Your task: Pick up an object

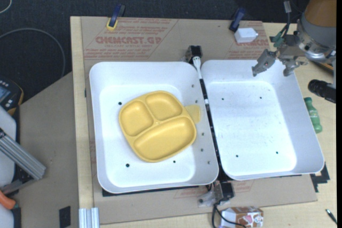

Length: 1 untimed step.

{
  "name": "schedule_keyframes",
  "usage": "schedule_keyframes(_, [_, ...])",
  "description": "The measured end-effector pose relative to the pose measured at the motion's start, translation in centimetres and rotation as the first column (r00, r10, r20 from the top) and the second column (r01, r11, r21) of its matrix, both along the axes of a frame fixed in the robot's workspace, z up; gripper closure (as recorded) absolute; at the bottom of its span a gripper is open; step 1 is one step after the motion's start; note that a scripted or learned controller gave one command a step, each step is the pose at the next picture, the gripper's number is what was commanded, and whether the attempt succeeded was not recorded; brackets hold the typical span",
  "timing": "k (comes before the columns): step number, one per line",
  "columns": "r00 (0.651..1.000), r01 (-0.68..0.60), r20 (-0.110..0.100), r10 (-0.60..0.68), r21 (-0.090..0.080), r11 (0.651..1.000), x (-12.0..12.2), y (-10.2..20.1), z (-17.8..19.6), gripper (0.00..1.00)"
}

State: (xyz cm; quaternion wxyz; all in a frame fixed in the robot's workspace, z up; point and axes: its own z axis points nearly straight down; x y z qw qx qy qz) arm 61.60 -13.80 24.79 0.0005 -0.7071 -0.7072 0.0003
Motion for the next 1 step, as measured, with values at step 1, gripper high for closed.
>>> schedule_keyframes(1, [1.0,-0.01,0.017,0.01,0.002,1.0,-4.45,8.7,12.4,0.0])
